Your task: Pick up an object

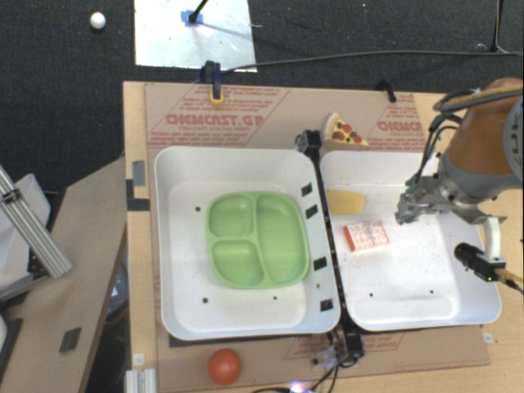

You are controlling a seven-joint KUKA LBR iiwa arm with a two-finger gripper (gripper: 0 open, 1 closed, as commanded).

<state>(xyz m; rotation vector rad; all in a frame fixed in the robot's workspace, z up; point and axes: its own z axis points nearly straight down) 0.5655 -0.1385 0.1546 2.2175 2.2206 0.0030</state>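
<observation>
In the right bin (426, 301) lie a red-and-white packet (365, 237) near the bin's left side and a pale yellow flat piece (345, 201) just behind it. My gripper (407, 212) hangs over the right bin, to the right of the packet and a little apart from it. Nothing shows between its fingers. The left bin (180, 301) holds a green divided plate (257, 239).
A pizza-slice toy (345, 131) rests on the cardboard behind the bins. A red-orange ball (224, 366) sits on the bench in front of the left bin. The divider between the bins carries black clips (313, 211).
</observation>
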